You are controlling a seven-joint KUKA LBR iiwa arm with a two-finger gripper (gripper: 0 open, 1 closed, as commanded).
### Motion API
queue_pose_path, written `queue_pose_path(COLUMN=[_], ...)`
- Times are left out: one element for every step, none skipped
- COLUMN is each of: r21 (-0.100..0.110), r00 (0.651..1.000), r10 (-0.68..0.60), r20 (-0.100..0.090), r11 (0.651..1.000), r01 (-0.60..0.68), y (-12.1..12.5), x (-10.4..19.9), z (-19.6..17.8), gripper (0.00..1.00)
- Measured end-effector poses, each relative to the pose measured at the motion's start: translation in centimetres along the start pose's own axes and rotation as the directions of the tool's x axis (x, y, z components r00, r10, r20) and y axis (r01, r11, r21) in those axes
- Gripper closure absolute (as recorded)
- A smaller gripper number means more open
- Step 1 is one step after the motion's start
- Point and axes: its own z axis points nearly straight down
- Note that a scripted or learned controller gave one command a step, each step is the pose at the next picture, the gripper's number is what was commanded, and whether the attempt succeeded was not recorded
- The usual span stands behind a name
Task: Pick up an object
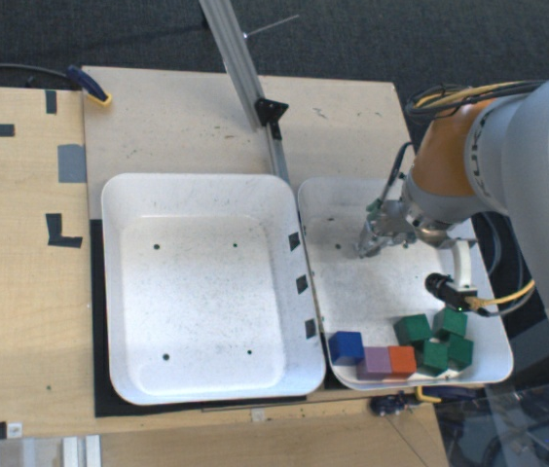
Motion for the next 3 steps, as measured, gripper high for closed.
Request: queue_pose_path(r21=[-0.008, -0.007, -0.008], r00=[1.0, 1.0, 1.0], r10=[0.002, 0.001, 0.001], r20=[0.002, 0.002, 0.002], r11=[1.0, 1.0, 1.0], r01=[-0.002, -0.001, -0.001], y=[0.2, 0.6, 0.7], x=[-0.2, 0.0, 0.0], z=[-6.3, -10.7, -16.0], gripper=[1.0, 1.0, 1.0])
